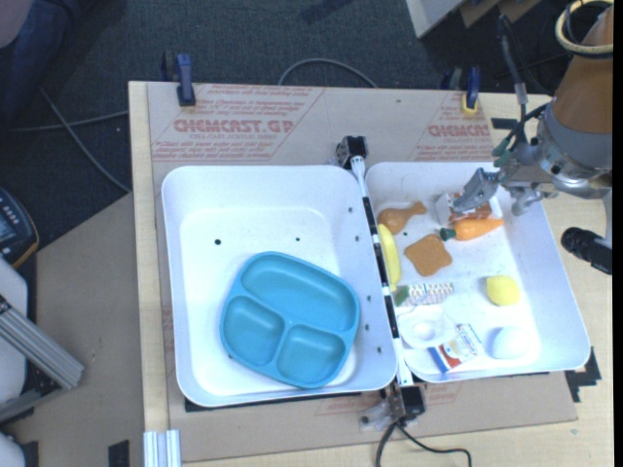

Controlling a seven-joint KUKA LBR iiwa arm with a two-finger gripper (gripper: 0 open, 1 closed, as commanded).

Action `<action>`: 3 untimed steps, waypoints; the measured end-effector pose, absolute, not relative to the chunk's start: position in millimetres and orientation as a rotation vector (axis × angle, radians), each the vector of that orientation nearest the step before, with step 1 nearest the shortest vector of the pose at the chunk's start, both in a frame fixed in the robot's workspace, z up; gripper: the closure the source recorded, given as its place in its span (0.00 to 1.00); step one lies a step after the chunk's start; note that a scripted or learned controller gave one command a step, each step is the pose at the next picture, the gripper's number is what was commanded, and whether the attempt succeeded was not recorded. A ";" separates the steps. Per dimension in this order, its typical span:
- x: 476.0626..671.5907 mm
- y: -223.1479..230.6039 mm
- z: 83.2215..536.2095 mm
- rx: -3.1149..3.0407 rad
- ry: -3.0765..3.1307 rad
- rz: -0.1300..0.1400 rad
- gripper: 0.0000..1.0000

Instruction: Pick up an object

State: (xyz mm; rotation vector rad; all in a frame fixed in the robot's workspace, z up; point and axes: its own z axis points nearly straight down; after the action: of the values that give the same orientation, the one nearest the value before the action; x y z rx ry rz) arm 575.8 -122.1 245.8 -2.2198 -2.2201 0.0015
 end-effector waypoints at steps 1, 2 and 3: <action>567.9 -99.6 130.6 -2.212 -2.214 0.011 0.00; 510.9 -173.9 81.3 -2.225 -2.207 0.008 0.00; 591.3 -107.9 85.0 -2.215 -2.234 -0.009 0.00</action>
State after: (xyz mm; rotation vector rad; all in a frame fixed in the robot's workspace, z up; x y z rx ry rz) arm 591.3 -107.9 85.0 -2.2152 -2.2341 -0.0094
